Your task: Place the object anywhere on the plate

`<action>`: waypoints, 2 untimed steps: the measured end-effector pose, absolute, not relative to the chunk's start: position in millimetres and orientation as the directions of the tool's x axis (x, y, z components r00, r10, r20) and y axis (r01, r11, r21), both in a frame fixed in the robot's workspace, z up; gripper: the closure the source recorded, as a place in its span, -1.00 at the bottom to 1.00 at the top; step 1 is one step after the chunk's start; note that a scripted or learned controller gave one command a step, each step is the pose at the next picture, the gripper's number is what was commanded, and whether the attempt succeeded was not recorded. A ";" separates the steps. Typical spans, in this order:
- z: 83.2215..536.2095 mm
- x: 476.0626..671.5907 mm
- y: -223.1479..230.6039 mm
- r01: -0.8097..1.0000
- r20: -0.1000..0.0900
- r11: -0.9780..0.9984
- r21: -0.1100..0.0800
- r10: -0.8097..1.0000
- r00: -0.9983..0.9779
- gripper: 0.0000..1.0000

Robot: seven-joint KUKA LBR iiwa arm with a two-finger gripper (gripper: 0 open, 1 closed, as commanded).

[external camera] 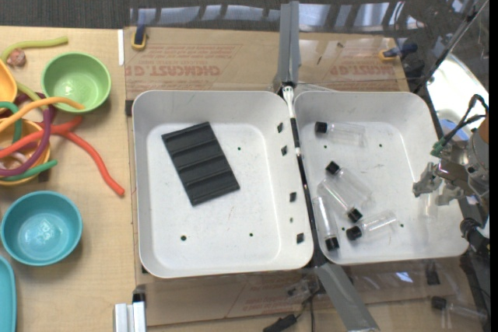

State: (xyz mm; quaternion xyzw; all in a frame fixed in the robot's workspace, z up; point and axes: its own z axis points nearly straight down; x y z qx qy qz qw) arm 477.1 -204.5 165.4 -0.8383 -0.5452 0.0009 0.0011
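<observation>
Released or clenched, the gripper's state cannot be told: it is a small, blurred tangle of metal and cable at the right rim of the right bin, partly cut off by the picture's edge. It hangs over that rim, and nothing can be seen held in it.

The capped clear vials lie loose on the right bin's floor, about five of them. Most are bunched in the lower left part; one lies apart near the top. The bare right half of the floor lies between them and the gripper. Their clear bodies nearly vanish against the white, so the black caps mark them best, and an exact count is uncertain.

The black ridged plate lies flat and askew in the upper left part of the left bin, clear of every wall, with bare floor to its right and below. The two bins meet along a middle wall that bears small black clips.

The brown cardboard under the bins bears red print, upside down, that seems to read "CHEMCAST GP"; the smaller lines are too fine to read.

On the wooden table to the left stand a green bowl and a teal bowl, with coloured cords trailing between them.
</observation>
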 end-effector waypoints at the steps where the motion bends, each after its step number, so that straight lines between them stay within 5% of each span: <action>1: 110.7 476.2 -212.3 0.967 0.001 -0.256 -0.005 0.967 0.256 1.00; 2: 97.3 476.2 -214.2 0.936 0.000 -0.351 -0.004 0.936 0.351 1.00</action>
